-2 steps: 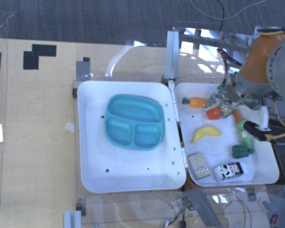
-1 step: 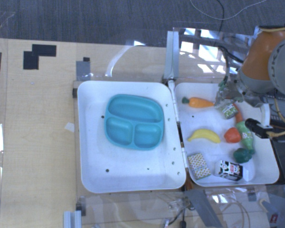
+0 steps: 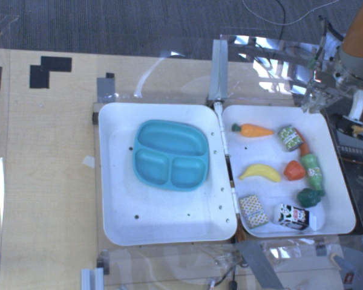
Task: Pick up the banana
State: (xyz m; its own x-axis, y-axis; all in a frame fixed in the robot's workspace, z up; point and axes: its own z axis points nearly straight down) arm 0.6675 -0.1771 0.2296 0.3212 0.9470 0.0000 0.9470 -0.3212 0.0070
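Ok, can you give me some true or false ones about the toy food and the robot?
1. The banana lies in the right bin. True.
2. The blue plate sits in the same bin as the banana. False: it is in the left bin.
3. The carrot lies nearer the bin's far edge than the banana. True.
4. The pincer is holding the banana. False: the pincer is up at the right bin's far right corner, away from the banana.
5. The banana is touching the tomato. False: white bin floor shows between them.
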